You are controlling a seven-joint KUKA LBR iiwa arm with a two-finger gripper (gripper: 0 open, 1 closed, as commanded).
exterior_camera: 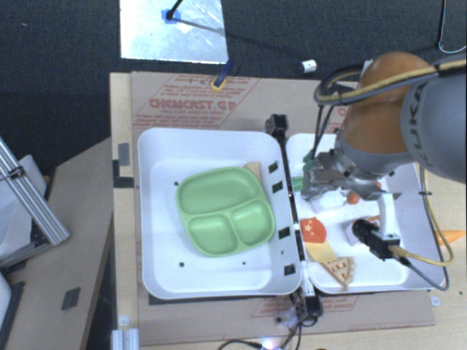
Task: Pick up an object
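The arm (394,115) reaches in from the right and hangs low over the right bin (416,279), its bulk covering the far half of that bin. The gripper (315,183) sits near the bin's left wall, beside the divider between the two bins; whether it is open or closed cannot be told from this angle, and nothing can be seen held in it.

Candidate objects lie in the near part of the right bin: a red piece (314,230) just near of the gripper, a pale yellow wedge (319,251) touching it on the near side, and a waffle-patterned slice (340,270) nearer still. They look like small toy food pieces, probably light, stiff plastic with smooth faces that could slip. Each lies flat, so a grip across the narrow width, edge to edge, seems the best hold; the wedge's tapered sides may squirt out of a pinch.

In the left bin (157,217) rests a green divided plate (222,210), broad and shallow, likely graspable only by its rim.
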